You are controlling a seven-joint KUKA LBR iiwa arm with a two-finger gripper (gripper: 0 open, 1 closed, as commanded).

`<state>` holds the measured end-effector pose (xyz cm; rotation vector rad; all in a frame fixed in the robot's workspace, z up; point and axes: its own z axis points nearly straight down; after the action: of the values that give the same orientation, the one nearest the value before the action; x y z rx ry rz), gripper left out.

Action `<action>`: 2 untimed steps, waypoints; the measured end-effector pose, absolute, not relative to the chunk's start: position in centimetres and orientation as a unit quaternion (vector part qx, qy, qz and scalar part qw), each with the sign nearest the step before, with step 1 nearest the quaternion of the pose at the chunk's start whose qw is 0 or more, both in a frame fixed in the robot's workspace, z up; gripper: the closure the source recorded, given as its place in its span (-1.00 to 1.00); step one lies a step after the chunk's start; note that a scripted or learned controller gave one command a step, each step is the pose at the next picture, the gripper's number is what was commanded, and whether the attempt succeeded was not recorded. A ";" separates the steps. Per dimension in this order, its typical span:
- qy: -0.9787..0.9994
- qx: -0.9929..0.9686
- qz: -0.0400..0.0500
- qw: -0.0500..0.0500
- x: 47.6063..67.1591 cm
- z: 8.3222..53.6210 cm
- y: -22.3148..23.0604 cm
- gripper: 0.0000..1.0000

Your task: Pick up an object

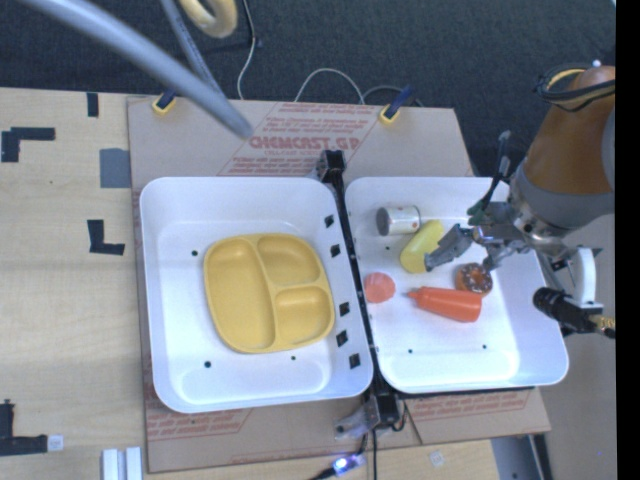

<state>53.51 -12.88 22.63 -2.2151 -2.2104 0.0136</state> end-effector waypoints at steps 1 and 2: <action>-0.708 -0.706 0.001 0.001 53.8 23.3 -12.8 -1.00; -0.707 -0.707 0.002 0.002 54.1 18.9 -12.7 -1.00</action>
<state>54.07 -12.73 18.90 -2.2175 -2.2196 0.0060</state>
